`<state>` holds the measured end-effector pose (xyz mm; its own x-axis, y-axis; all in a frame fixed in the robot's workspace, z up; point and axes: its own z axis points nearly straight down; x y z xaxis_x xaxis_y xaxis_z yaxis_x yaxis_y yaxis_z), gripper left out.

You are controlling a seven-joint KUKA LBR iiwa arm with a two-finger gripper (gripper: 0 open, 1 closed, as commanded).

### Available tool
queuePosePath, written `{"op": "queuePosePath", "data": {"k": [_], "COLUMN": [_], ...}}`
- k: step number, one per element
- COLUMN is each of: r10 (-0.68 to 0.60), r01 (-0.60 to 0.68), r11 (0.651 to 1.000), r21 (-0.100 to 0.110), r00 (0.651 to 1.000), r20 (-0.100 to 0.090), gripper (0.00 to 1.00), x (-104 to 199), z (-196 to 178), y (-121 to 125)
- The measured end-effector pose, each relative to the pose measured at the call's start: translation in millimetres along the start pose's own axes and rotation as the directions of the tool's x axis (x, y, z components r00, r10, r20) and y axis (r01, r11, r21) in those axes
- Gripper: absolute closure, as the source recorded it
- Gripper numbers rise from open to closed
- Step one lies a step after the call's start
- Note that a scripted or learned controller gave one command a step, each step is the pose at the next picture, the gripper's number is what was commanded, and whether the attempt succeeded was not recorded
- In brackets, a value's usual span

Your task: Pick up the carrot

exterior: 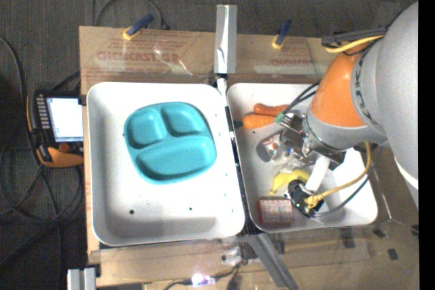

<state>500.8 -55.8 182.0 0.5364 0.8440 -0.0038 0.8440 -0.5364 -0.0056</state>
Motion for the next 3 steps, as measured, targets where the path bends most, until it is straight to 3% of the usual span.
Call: {"op": "queuePosePath", "data": {"k": [1,2,3], "r10": [0.082,0.187,0.031], "r01": [-0.082,-0.187,-0.031], "r11": [0.997,0.982,1.000], "r21": [-0.002,0.000,-0.002], "r00": [0.997,0.982,1.000], "r20": [0.000,0.000,0.000], "gripper": [1.00,1.00,1.00], "x": [-4.7,-40.1,12.2], "z": [-21.2,-7.7,-0.1], "y": [-17.9,4.1,-28.3]}}
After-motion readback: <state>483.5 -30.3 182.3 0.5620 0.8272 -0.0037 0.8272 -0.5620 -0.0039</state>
